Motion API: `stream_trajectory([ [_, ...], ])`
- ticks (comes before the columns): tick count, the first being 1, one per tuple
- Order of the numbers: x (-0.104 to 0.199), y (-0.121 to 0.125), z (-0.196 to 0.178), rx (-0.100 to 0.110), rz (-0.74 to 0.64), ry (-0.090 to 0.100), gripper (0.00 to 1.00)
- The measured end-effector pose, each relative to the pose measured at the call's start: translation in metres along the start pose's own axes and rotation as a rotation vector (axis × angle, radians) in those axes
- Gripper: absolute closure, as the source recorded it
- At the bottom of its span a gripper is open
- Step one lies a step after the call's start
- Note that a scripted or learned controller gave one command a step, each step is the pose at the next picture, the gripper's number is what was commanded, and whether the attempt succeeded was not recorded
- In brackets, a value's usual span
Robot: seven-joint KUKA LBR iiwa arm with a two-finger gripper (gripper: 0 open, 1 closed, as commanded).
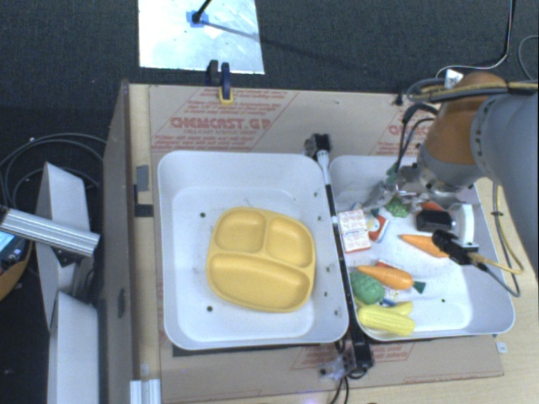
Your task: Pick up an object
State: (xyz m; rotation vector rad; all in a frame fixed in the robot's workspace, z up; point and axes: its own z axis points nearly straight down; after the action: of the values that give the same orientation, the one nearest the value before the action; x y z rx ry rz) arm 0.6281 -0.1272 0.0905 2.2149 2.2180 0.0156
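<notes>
**Gripper low in the right bin, grip state unreadable**

Down over the far left part of the right bin (497,310): the gripper (394,199), carried by the grey arm with its orange band, reaching in from the right. Cannot tell whether open or closed, since that spot is too cluttered to read. Just beside it, toward the middle of the bin: a small green piece (398,209). Touching or apart, impossible to judge.

Candidates for picking, spread through the same bin:

- Against the left edge, about midway along it: a red-and-white carton (353,230), lying flat.
- Near the middle of the bin floor: an orange carrot (429,244), lying crosswise, well apart from the carton.
- Closer to the front edge: a second carrot (385,274), resting against a green vegetable (367,289) by the left edge.
- In the front left corner: a yellow corn cob (387,318), just in front of the green vegetable and close enough to be touching it.

In the left bin (181,251): a yellow divided plate (261,257) with three compartments, right way up. Placed around the centre of the floor, somewhat nearer the right edge.

Under both bins, set side by side: the bench (219,124), covered with a brown sheet printed in red.
</notes>
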Motion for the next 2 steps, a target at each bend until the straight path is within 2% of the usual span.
stream_trajectory([
  [1,0.0007,0.0030,-0.0126,-0.010,-0.002,-0.001,1.00],
  [2,0.0008,0.0027,-0.0123,-0.009,-0.002,-0.001,0.00],
])
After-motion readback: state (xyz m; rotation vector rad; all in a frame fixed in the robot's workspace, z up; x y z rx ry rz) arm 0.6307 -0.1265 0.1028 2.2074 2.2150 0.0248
